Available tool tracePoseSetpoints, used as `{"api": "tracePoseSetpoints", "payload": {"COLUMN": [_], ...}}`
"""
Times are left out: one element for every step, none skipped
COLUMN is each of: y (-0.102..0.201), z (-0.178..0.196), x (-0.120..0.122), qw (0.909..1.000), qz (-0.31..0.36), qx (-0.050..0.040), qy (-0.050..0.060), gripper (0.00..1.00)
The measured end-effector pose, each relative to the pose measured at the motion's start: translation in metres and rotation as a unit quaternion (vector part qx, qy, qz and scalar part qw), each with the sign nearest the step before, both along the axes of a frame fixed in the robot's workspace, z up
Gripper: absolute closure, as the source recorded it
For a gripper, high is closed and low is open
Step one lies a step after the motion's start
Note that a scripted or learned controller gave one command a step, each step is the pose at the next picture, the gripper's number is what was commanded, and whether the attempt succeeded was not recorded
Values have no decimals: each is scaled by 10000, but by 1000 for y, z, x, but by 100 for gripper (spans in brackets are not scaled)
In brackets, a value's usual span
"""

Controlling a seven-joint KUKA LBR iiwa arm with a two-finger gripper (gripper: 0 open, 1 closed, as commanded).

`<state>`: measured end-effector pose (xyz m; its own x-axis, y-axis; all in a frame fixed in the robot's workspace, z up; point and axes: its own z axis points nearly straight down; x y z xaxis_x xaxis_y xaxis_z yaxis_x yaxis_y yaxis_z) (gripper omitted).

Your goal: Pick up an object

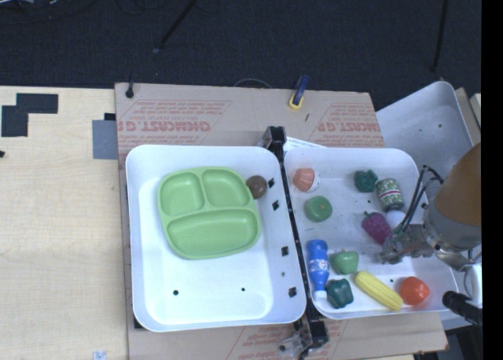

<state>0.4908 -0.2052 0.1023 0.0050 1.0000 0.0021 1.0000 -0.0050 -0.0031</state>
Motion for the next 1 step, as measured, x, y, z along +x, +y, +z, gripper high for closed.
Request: {"api": "tracePoseSetpoints", "payload": {"y": [0], "z": [61], "x": [5], "qw": [10000], "qz": [23], "qx": [-12], "qy": [-20], "gripper": [100]}}
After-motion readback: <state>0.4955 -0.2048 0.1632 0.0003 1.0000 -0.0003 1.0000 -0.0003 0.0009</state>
